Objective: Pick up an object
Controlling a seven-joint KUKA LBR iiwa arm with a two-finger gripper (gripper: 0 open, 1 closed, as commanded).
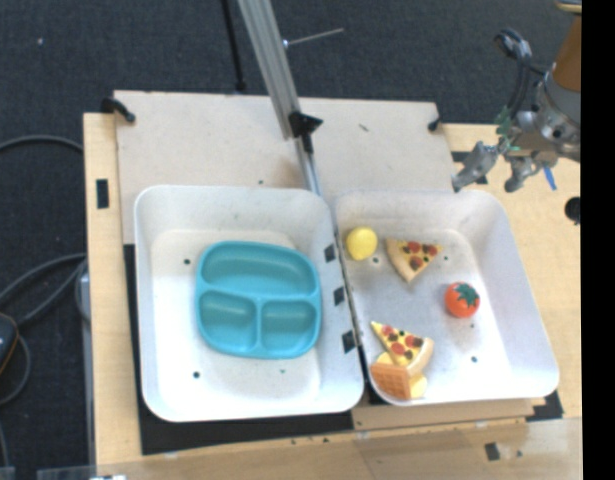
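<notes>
The pincer (497, 173) hangs over the back right corner of the right bin (517, 268), fingers spread apart with nothing between them. Four candidates lie below in that bin: a yellow ball (362, 243) near the divider, a pizza slice (412, 258) just beside it, a tomato (463, 299) towards the right wall, and a second pizza slice (401, 358) tipped up against the front rim. They look like toy food: light, stiff plastic, probably smooth and liable to squirt out of a pinch. The tomato sits apart from everything, so a squeeze across its widest part looks the easiest hold. The slices lie flat and thin, harder to get under. The left bin (157, 218) carries a blue divided tray (257, 300). The bin floor is white and shallow, its sloped walls leave decent room, and the bench (102, 168) is pale wood.
</notes>
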